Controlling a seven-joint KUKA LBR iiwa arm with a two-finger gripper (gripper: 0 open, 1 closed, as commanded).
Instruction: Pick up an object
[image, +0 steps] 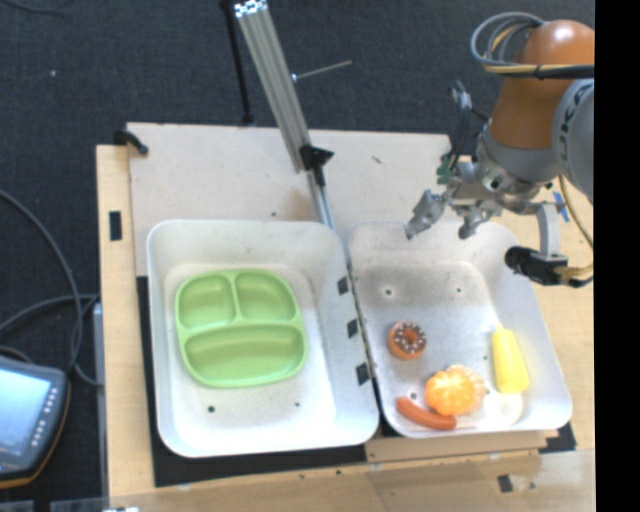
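Evidently in the approach step, the two-finger gripper (441, 219) hung spread wide and empty over the right white bin's (530, 300) far edge, needing descent toward the near-side round orange fruit (454, 390).

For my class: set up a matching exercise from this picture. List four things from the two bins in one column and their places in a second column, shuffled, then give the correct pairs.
Things:
1. green three-compartment plastic plate
2. yellow corn cob toy
3. small brown frosted doughnut toy
4. red sausage toy

Places:
A. along the right bin's near edge, in front of the orange fruit toy
B. near the right bin's right wall
C. in the left bin
D. near the right bin's middle

Pairs: 1-C, 2-B, 3-D, 4-A
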